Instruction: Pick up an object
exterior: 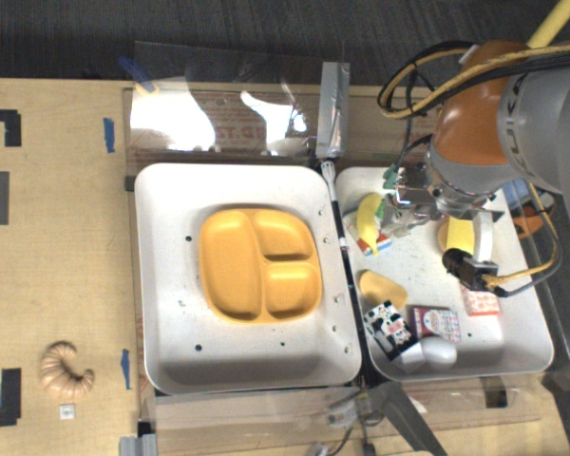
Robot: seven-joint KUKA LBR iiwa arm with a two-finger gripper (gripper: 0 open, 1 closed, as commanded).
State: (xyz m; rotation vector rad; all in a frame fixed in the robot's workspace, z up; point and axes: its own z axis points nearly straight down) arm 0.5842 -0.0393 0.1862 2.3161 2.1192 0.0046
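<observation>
My gripper (pixel 406 210) hangs low over the back left part of the right bin (pixel 527 335), below the orange wrist band. Just to its left lies a yellow banana-shaped toy (pixel 368 218) with a red and white tip, close to or touching the gripper. A yellow block (pixel 459 235) shows just to the right of the gripper, partly hidden by the arm. Nearer the front lie a yellow wedge (pixel 383 286), a black and white item (pixel 384 325), a pinkish box (pixel 437 323), a white rounded object (pixel 438 352) and a small card (pixel 480 303).
The left bin (pixel 161 207) holds a yellow divided plate (pixel 259 262). A tan croissant-like toy (pixel 66 370) lies on the bench at the front left, outside the bins. Cables loop around the arm above the right bin.
</observation>
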